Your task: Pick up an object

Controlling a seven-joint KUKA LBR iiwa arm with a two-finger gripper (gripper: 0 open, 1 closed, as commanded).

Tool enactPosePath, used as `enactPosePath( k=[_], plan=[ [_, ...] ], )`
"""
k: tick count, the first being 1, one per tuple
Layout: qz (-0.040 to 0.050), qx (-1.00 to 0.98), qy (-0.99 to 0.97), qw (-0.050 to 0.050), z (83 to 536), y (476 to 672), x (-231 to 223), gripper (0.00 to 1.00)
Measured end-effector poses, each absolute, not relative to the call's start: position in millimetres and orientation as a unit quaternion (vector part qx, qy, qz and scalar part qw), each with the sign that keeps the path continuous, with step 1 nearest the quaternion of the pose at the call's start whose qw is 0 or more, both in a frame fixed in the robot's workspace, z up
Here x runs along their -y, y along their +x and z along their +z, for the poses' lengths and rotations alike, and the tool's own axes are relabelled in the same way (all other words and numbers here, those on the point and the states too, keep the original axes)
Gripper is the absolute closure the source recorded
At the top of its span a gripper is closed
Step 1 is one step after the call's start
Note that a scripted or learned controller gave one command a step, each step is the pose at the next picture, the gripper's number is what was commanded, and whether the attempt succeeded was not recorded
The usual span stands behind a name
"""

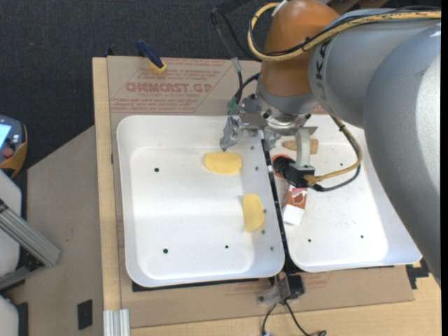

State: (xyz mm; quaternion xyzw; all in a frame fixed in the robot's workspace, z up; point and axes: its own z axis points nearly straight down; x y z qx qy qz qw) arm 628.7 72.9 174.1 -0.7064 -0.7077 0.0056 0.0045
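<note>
End effector point(260, 133) is seen at upper centre, over the seam between the bins; its opening cannot be told, nothing seen held. Two yellow pieces point(223, 163) point(253, 212) are seen in left bin point(140, 187), centre frame.

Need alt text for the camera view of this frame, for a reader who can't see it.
A grey KUKA arm with an orange band reaches in from the right, its hand low over the divide between two shallow white bins. The left bin holds two yellow pieces, one beside the hand, one nearer the front; the right bin holds a small red-and-white item.
</note>
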Motion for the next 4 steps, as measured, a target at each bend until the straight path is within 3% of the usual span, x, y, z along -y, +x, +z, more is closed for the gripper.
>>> enactPosePath(
  k=[1,2,3,4],
  plan=[
    [-0.0013,0.707,-0.708,-0.001,196,631.1,-72,1.0],
    [-0.0037,0.707,-0.708,-0.004,280,644.9,-56,1.0],
    [-0.0049,0.711,-0.703,-0.001,336,639.7,-157,1.0],
    [-0.0023,0.707,-0.708,-0.001,362,619.4,-140,1.0]
  ],
)
